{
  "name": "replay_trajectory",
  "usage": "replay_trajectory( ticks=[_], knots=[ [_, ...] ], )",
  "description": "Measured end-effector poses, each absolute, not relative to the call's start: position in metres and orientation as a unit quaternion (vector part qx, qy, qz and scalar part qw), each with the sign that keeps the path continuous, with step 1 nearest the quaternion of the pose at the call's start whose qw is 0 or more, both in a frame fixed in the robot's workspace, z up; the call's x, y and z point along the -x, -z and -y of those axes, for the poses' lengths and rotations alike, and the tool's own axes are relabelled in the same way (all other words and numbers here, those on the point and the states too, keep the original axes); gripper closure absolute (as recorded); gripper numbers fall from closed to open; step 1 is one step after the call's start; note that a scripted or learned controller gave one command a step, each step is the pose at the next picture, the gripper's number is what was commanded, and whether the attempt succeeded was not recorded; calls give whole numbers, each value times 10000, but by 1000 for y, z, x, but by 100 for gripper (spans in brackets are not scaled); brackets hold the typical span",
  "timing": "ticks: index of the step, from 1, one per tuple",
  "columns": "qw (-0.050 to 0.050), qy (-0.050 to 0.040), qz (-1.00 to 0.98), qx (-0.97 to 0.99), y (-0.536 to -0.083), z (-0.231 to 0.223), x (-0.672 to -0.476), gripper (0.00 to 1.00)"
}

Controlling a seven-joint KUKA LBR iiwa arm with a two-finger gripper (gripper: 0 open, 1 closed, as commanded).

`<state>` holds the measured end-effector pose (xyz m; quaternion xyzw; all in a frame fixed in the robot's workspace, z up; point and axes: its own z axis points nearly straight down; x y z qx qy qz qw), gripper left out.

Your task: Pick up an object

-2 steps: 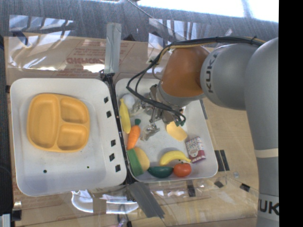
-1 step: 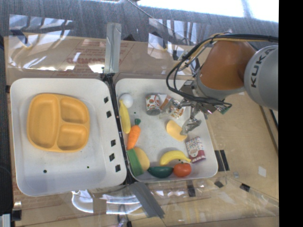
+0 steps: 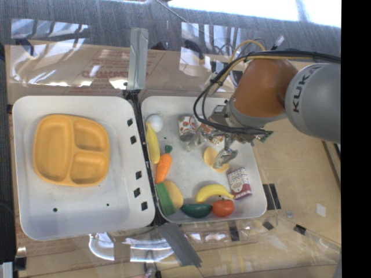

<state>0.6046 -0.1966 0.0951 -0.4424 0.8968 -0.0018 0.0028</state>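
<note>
1. Claw (image 3: 225,155) sits low in the right bin (image 3: 255,181), fingertips down at a small yellow-orange piece (image 3: 213,157); can't tell if it is apart, together, or clamped on anything, too blurred.
2. Likely target: that yellow-orange piece, mid-bin, just left of the fingertips, flat, rounded, partly covered by them.
3. Risk: piece looks thin and low, so it could slip out or get pushed along the floor.
4. Risk: crowding. Red-and-white packet (image 3: 239,182) sits just below, banana (image 3: 212,191) and tomato (image 3: 223,207) further down, a can (image 3: 186,127) up-left; a sideways nudge could knock these.
5. Risk: cables (image 3: 215,86) loop off the wrist, hanging near the bin's back edge, could snag.
6. Left bin (image 3: 23,172) holds a yellow divided tray (image 3: 71,150), well apart.
</note>
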Motion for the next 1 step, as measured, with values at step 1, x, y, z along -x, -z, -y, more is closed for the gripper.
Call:
replay_trajectory(
  ticks=[1],
  knots=[
    [34, 15, -8919, 4523, -95, 142, -660, 0]
  ],
)
